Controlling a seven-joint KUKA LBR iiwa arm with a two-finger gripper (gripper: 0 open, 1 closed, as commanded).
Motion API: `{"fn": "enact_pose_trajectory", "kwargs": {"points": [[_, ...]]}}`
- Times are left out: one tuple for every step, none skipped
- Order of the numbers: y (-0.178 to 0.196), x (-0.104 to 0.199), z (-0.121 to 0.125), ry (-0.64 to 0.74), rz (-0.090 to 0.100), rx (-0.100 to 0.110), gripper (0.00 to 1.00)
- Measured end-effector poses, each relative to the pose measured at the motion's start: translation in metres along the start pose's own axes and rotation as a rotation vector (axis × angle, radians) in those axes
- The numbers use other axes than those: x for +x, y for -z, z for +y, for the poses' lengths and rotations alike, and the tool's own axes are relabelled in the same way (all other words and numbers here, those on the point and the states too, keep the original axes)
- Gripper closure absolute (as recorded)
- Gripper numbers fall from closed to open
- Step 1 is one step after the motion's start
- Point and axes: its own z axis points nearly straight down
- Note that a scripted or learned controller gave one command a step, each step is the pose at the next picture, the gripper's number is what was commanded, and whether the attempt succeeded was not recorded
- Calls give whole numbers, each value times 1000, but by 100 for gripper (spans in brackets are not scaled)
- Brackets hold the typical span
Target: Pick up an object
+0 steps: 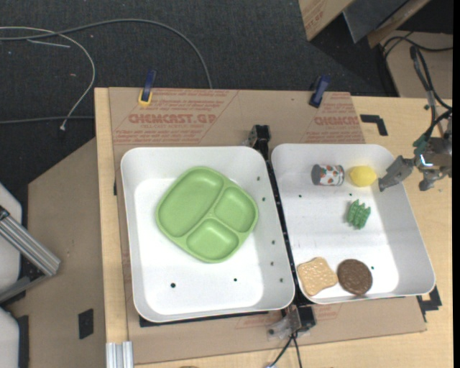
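A dark grey carpeted floor (108, 43) fills the top of the frame and runs down the left side, with thin grey cables (79, 50) looping across it at upper left. A light wooden bench (68, 237) covers the middle and lower frame, topped by a brown cardboard sheet (180, 115) printed with red lettering and held by two blue clamps (149, 83) along its upper edge. A cardboard box (323, 16) sits at upper right, and a slanted metal rail (25, 241) lies at the left edge.
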Motion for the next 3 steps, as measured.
{"fn": "enact_pose_trajectory", "kwargs": {"points": [[-59, -4, 1, 0, 1, 1, 0], [-120, -7, 6, 0, 2, 6, 0], [-164, 0, 7, 0, 3, 5, 0]]}}
